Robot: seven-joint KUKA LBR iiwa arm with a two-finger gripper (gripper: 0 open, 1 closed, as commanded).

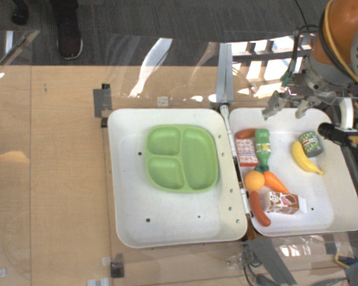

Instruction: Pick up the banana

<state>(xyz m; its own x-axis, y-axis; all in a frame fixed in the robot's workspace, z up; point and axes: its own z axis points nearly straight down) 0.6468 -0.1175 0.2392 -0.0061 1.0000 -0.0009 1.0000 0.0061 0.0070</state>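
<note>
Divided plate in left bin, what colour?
Light green divided plate, clearest in the camera view.

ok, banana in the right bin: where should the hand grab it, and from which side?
Probably mid-body of the banana, from straight above, closing across its narrow width. It lies flat and diagonal, upper end against the small green can, so the lower half toward the bin's open floor looks freer.

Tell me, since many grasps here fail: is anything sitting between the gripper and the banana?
Nothing lies in the gap. The gripper hangs over the right bin's far edge; the banana lies nearer the camera on bare floor. A small green can touches the banana's right side and could crowd a grasp.
</note>
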